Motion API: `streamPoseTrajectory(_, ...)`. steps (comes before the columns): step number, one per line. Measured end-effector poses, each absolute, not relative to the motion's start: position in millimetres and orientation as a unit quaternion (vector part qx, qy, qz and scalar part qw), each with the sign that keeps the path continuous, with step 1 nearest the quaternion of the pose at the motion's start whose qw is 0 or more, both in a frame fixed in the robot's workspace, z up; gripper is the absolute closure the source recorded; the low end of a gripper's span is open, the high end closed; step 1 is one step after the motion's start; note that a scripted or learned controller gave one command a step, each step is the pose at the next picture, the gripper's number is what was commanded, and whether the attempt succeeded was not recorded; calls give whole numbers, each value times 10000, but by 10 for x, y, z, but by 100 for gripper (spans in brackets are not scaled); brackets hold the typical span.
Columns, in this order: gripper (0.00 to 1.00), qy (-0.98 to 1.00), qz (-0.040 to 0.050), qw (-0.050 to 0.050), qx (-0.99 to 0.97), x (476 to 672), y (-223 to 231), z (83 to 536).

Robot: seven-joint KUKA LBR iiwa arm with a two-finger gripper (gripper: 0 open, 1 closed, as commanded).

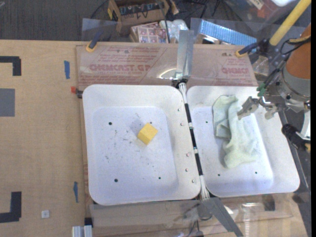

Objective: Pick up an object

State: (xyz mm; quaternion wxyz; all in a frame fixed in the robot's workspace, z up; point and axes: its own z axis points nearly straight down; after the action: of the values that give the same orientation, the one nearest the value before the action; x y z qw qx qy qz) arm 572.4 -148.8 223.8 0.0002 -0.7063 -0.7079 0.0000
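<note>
Two white bins sit side by side on the bench, and each has one thing in it. The left bin (98,107) has a small yellow block (147,133) sitting roughly in the middle of its floor, turned a bit like a diamond, with some dark scuffs and specks around it. The right bin (281,177) has a pale greenish cloth (236,137), all crumpled up and running from the upper part of the bin down toward the middle.

The arm (298,68) comes in from the right, and the gripper (256,108) hangs over the upper right part of the right bin, right at the cloth's upper edge. Its fingers look spread apart, one pointing toward the cloth, and I can't see anything pinched between them. Can't tell whether it's actually touching the cloth or just hovering above it.
</note>
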Motion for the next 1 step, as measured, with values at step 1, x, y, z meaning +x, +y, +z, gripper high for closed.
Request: streamPoseTrajectory(1, 0, -7648, 1, 3, -6442, 5125, -962, 1537)
